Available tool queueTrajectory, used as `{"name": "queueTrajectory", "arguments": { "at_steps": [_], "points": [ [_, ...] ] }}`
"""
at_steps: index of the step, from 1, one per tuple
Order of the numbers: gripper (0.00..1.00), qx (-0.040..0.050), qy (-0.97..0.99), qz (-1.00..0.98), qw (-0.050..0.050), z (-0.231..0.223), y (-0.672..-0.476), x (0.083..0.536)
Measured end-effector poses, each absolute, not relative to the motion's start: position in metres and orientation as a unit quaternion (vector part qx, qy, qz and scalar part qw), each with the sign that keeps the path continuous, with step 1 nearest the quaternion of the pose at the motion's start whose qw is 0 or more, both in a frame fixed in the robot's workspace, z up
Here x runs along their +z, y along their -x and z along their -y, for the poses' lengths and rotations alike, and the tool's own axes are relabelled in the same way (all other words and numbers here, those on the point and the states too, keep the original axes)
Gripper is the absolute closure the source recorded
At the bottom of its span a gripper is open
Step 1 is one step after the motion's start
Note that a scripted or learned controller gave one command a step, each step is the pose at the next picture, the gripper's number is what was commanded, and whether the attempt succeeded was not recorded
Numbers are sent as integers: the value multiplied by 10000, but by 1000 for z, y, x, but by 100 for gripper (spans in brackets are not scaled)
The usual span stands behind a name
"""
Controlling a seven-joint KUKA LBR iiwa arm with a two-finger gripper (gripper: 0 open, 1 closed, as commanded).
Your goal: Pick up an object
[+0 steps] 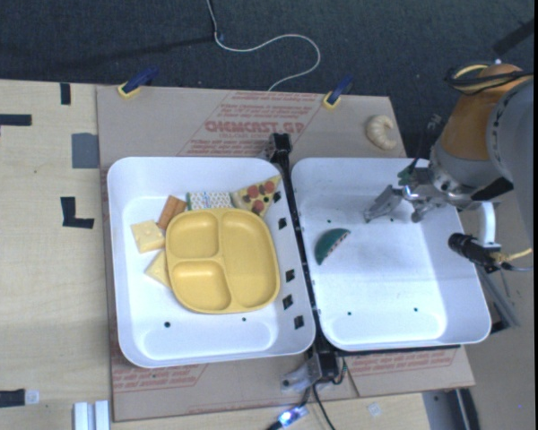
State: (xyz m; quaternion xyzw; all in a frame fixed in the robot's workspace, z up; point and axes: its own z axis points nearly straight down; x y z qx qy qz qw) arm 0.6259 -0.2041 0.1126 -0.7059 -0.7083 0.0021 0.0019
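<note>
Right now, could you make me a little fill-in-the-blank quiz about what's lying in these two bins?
1. The yellow divided plastic plate lies in the ____ white bin.
2. The small green wedge-shaped object lies in the ____ bin.
3. The plate has ____ compartments.
4. The robot's gripper hangs over the ____ bin.

Answers: left; right; three; right

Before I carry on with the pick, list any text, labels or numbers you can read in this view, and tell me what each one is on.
Red print on the cardboard sheet behind the bins: one large line plus smaller lines, all too blurred to read.
Left bin, right bin, yellow divided plate, green object: no text to be seen.
Arm, gripper: no legible markings.
</note>
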Motion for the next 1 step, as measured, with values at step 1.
{"name": "queueTrajectory", "arguments": {
  "at_steps": [1],
  "points": [
    [0, 15, 7056, 7086, 1, 202, -626, 83]
  ]
}}
